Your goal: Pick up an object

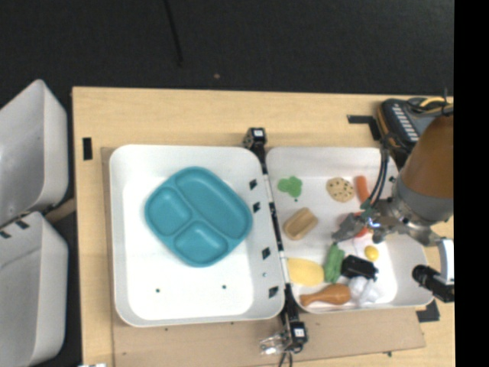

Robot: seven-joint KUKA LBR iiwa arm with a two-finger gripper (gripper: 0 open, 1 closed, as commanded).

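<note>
Your gripper (353, 228) sits low in the right-hand shallow white bin (321, 157), about mid-bin, reaching in from the right. Honestly you can't tell from this angle if the fingers are open or closed, and nothing shows clearly between them.

The closest items: a small yellow round piece (371, 252) just near-right of the tips, a green leafy-looking plastic piece (334, 263) just near of them, and a tan bread-roll-shaped block (299, 223) a bit to the left. A round speckled cookie (340, 189) lies on the far side.

The left-hand white bin (130, 281) holds a blue divided plastic plate (198, 215).
</note>
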